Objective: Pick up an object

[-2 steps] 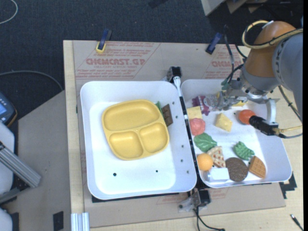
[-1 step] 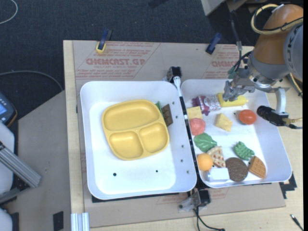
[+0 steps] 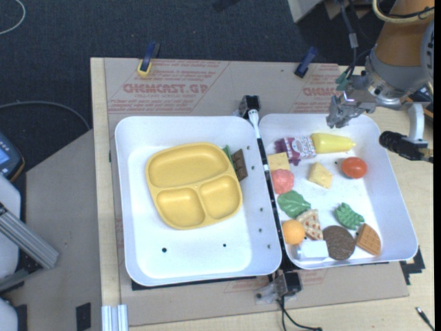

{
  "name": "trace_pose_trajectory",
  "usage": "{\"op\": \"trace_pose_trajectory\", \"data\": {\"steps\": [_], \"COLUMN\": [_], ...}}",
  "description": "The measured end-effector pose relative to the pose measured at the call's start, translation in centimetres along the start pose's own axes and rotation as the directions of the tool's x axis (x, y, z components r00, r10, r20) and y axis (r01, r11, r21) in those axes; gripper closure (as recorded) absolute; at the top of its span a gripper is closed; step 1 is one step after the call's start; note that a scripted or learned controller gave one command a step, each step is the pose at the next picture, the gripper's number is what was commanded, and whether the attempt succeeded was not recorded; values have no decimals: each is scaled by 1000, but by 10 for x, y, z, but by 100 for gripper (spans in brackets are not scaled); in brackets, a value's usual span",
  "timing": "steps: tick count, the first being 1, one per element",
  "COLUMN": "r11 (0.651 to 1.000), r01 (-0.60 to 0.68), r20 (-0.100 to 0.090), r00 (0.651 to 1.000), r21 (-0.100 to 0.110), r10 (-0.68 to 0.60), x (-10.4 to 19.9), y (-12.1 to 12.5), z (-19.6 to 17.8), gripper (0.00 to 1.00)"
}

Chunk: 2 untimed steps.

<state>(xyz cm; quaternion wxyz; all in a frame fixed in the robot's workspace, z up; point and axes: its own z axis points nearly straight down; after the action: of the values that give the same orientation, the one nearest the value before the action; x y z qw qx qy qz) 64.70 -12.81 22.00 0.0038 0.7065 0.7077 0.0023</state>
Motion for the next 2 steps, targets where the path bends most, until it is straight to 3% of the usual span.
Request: {"op": "trace_pose_trajectory", "data": {"steps": [1, 2], "r11": [1000, 1000], "r01": [-1, 3], "r20": [-1, -3], "r00": [1000, 1000], "r21": [4, 8], "r10": [1, -3], "x": [0, 51], "y": [1, 12], "z": [-6, 3], "gripper": [100, 100]}}
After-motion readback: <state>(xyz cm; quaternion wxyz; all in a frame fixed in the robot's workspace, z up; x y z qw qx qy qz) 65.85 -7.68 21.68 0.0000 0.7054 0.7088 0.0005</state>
